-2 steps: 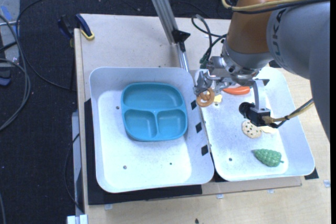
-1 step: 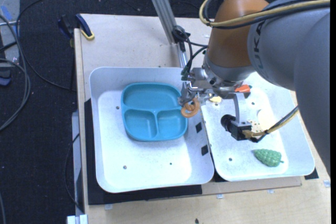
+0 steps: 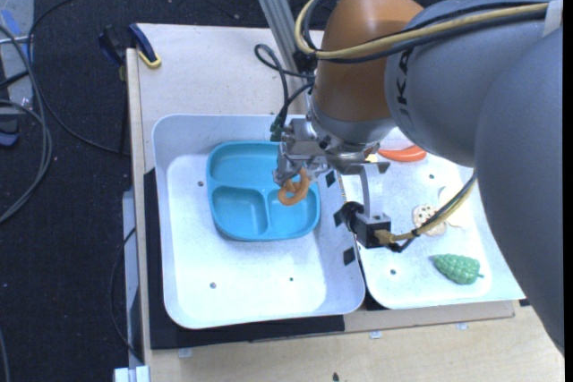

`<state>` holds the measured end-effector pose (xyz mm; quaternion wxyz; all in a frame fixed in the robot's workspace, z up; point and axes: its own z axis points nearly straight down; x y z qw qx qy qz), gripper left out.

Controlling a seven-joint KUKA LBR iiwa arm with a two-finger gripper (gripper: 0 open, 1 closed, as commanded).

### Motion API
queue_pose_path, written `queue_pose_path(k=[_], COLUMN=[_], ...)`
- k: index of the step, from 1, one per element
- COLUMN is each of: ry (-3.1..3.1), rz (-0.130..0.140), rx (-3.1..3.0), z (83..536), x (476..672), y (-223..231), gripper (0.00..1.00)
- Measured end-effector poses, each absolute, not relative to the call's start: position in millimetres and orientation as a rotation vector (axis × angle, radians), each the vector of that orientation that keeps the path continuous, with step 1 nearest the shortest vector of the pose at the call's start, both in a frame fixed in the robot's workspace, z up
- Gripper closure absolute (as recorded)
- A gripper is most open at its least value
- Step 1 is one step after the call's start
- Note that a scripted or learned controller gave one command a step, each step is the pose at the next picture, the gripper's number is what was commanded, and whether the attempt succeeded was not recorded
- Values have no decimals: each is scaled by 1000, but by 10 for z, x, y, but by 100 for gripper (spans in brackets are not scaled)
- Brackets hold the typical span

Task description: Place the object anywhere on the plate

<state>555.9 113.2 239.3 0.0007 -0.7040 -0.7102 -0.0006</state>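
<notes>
Two white bins [image 3: 260, 300] sit on a pale bench [image 3: 206, 58] above dark floor [image 3: 63, 148].

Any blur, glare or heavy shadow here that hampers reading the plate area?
Camera view: lighting even, no harsh glare; the blue plate is sharp; the gripper and small orange object there are slightly soft; the arm, near the lens, looks blurred and covers part of the right bin.
</notes>
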Motion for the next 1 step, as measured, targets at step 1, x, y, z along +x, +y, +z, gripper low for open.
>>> queue_pose_path(k=[1], ry=[-2224], rz=[0], rx=[-2219], z=[2389], x=[5565], y=[1096], gripper=[0])
